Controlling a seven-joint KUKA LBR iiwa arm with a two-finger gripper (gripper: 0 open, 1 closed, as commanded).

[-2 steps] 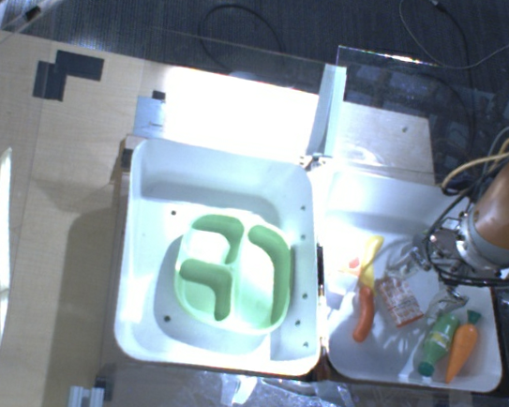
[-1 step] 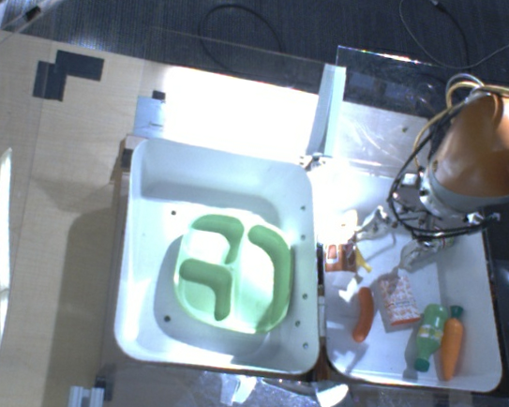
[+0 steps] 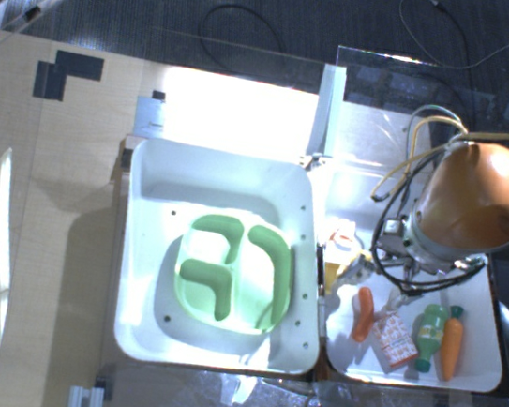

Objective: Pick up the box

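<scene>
The arm [image 3: 469, 197] hangs over the right bin [image 3: 484, 379], its orange band and grey wrist blocking the claw, so I cannot tell its state. The box [image 3: 393, 340] lies just below the wrist, near the bin's front edge and roughly midway along it. It is a small flat carton, white with red print, tilted so one corner points toward the front rim.

Beside it, on the left, a sausage [image 3: 364, 314], smooth and orange-red, stands nearly upright in the view, just apart from the box. On the right a green bottle [image 3: 429, 335] of shiny plastic touches or nearly touches the box, and a carrot [image 3: 450, 345], orange with a green top, lies just beyond the bottle toward the right edge. A white and yellow packet [image 3: 341, 242] sits by the bin's left wall, further back.

The box is hemmed in on both sides, with a little bare floor between it and the front rim.

The left bin [image 3: 142, 228] holds a pale green tray [image 3: 230, 275] with curved compartments, set toward its right wall, with open white floor around it.
</scene>
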